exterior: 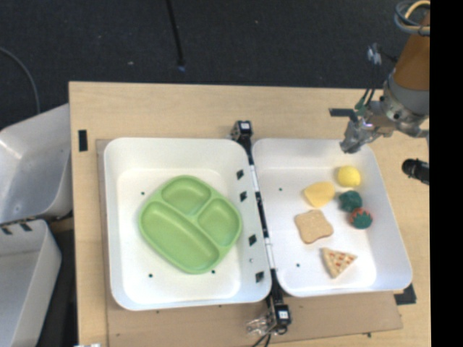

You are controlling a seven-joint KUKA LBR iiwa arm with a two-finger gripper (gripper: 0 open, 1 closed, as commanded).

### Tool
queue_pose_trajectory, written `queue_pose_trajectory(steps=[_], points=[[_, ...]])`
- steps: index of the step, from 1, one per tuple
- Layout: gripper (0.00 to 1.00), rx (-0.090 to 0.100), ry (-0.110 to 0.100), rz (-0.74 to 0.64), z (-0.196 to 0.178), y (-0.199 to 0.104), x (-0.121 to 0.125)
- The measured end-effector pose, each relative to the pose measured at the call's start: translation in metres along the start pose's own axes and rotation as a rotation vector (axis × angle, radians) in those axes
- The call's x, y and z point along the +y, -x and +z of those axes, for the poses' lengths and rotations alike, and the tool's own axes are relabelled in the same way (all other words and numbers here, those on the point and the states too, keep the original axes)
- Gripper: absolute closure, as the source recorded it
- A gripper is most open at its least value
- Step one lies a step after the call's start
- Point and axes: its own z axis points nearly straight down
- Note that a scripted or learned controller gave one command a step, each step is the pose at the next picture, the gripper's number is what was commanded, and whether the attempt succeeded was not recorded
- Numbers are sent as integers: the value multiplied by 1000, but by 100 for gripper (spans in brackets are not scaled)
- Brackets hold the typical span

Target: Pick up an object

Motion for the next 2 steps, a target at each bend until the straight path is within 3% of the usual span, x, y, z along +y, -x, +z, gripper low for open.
queue_pose_trajectory(steps=[2], points=[[100, 4, -7, -3, -9, -117, 6]])
